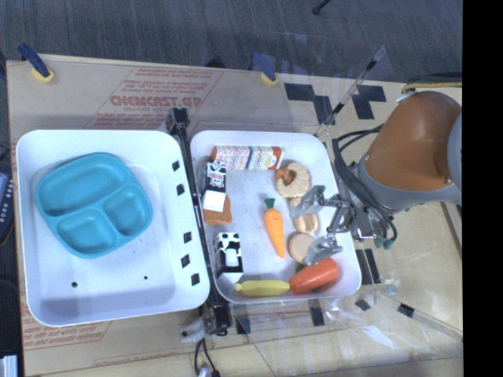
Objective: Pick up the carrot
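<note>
The smooth, tapered orange carrot [274, 231] lies flat in the right white bin [259, 142]. Just right of the carrot, the metal gripper [317, 225] hangs with fingers spread, holding nothing.

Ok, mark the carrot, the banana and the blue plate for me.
carrot [274, 232]: camera view, middle of its orange body.
banana [262, 287]: camera view, middle of the yellow fruit.
blue plate [88, 181]: camera view, on its large compartment.

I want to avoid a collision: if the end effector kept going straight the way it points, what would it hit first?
Probably the round tan pieces just left of the end effector; the carrot lies beyond them. Depth is unclear, so it might pass above.
</note>
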You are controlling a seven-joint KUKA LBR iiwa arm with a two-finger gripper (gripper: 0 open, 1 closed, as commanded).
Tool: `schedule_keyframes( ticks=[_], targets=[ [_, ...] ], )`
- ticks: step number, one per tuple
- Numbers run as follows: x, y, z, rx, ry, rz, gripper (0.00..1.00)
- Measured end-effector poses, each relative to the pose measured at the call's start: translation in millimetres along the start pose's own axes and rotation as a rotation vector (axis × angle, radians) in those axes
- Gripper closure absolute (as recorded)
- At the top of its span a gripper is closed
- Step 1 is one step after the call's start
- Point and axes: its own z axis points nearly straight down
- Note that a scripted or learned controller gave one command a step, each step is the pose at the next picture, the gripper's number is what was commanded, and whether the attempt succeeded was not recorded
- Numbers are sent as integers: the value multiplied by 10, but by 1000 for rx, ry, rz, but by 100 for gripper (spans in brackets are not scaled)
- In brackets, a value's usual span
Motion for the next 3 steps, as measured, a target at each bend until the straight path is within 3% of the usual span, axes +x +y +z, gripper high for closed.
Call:
schedule_keyframes(
  ticks=[1,2,3],
  targets=[
    [-529,533,1222,-1,-5,-154,0],
    [-537,547,1118,0,-4,-160,100],
    [-653,833,621,0,-6,25,100]
  ],
)
